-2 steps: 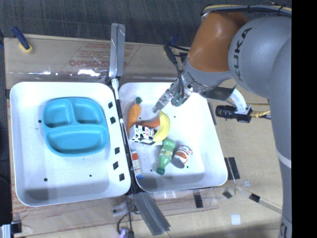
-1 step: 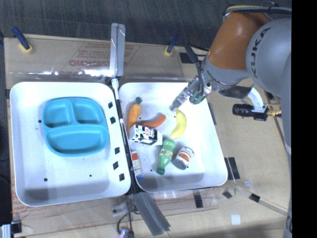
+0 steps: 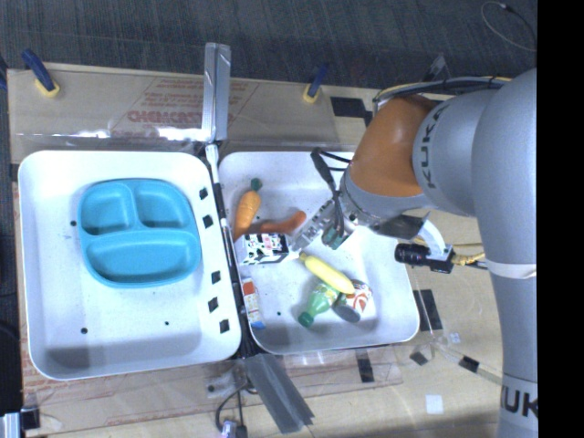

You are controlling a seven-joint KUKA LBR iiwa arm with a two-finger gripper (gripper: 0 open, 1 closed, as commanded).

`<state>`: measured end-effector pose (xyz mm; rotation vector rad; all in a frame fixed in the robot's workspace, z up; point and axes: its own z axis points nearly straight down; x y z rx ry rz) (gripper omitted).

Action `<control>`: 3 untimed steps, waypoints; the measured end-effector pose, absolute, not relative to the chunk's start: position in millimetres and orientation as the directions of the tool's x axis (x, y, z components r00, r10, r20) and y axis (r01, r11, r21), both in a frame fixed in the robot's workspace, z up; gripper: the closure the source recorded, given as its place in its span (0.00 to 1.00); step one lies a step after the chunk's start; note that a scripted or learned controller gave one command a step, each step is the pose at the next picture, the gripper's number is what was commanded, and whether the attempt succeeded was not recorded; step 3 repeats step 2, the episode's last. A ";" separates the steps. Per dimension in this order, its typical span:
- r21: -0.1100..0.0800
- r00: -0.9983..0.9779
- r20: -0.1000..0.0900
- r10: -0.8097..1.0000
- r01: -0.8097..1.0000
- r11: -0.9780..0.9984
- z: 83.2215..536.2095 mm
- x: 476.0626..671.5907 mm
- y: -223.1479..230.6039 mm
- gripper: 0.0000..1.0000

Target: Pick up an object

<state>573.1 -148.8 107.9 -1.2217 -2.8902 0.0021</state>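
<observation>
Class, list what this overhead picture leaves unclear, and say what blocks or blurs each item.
- Pincer: too small and blurred in the camera view to tell whether it grips anything.
- Right bin: its far right side is covered by the arm.
- Small carton: print too small to read.
- Green bottle: label unreadable.

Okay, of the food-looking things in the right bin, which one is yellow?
The banana, lying slantwise near the bin's middle, above the green bottle. The carrot by the divider is orange.
</observation>
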 end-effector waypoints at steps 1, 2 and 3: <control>-0.003 -0.697 0.003 0.717 0.717 0.697 107.6 572.9 -149.1 0.00; -0.002 -0.754 0.004 0.657 0.657 0.754 90.5 509.3 -210.5 0.00; -0.002 -0.754 0.004 0.657 0.657 0.754 90.5 509.3 -210.5 0.00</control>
